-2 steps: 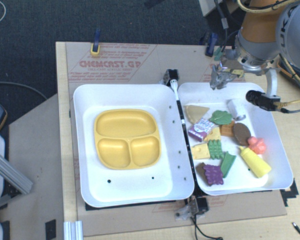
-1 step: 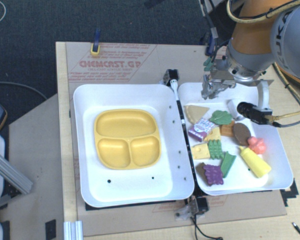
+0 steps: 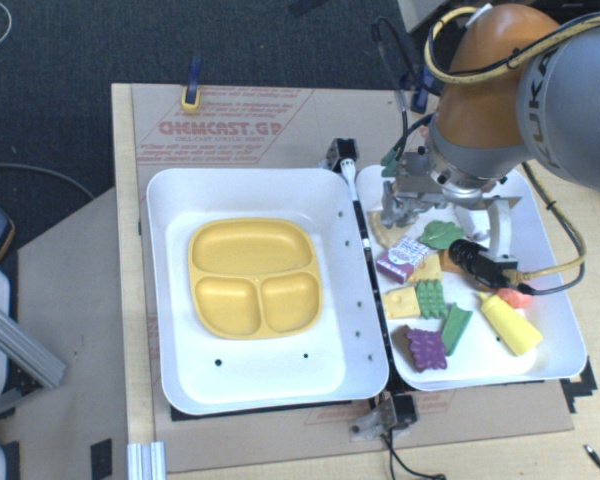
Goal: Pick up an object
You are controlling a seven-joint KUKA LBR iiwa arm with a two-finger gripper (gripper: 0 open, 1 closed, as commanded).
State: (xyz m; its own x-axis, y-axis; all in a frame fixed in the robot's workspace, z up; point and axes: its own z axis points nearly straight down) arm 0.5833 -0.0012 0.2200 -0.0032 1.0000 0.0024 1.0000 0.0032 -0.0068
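My gripper (image 3: 400, 208) hangs low over the far left part of the right bin (image 3: 570, 340), below the orange wrist band. Just in front of it lie a purple-and-white packet (image 3: 402, 258) and a green leafy piece (image 3: 442, 234). A pale yellow piece (image 3: 382, 231) lies right under the gripper. Nearer the front are a green studded block (image 3: 430, 296), a pale yellow wedge (image 3: 401, 303), a dark green piece (image 3: 456, 326), a purple grape bunch (image 3: 426, 348) and a yellow cylinder (image 3: 511, 325). I see nothing held.
The left bin (image 3: 170, 268) holds a yellow divided plate (image 3: 254, 276). A small orange-pink piece (image 3: 521, 294) lies by the yellow cylinder. The two bins meet at a rim (image 3: 368, 268) close to the gripper's left. A clamp (image 3: 191, 96) sits on the board's far edge.
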